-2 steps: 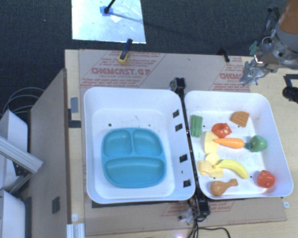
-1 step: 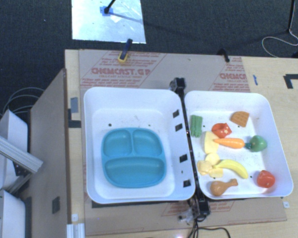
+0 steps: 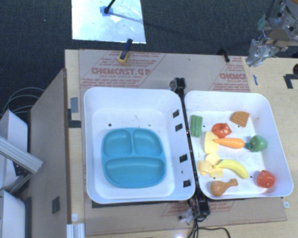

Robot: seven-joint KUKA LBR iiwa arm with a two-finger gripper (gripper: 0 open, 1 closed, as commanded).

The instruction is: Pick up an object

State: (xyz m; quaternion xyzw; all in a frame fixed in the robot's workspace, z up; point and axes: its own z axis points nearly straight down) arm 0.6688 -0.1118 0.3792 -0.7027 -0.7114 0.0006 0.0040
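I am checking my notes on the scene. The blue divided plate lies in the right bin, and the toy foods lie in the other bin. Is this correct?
Not quite. The camera view shows the blue divided plate in the left bin, not the right one. The toy foods, such as the banana and carrot, lie in the right bin.
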